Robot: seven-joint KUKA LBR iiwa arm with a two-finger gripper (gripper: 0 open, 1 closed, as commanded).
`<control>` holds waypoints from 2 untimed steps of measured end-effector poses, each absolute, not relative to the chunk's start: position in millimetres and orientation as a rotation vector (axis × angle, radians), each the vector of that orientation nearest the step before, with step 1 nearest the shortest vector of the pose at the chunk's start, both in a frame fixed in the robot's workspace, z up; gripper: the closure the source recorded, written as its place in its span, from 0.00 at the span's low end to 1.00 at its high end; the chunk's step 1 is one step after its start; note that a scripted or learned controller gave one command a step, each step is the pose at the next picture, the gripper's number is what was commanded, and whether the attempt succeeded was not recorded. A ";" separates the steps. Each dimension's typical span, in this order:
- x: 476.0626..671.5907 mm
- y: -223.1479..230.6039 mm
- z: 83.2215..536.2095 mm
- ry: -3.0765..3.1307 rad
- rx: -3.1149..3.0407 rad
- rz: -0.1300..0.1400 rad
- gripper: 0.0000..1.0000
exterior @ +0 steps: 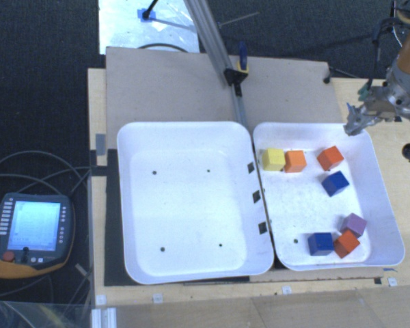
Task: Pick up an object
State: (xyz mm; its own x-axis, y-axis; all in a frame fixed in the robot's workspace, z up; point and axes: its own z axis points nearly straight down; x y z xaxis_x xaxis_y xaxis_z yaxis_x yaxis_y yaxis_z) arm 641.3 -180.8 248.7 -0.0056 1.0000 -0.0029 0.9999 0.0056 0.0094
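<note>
My gripper (356, 125) hangs over the far right corner of the right bin (379, 183), above and to the right of an orange block (330, 158). Nothing shows between its fingers. In that bin a yellow block (272, 159) touches another orange block (295, 161) near the divider. A blue block (335, 183) lies below the orange one at the right. Near the front sit a second blue block (320, 243), a third orange block (347, 243) and a purple block (354, 224), close together.
The left bin (133, 183) stands beside the right one. A slanted metal pole (212, 33) with a clamp crosses the brown board (164, 80) behind the bins. A teach pendant (29, 234) lies at the left on the dark floor.
</note>
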 end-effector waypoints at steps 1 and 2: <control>644.1 -127.0 254.8 2.232 2.208 0.005 1.00; 627.2 -71.7 250.3 2.234 2.211 0.002 1.00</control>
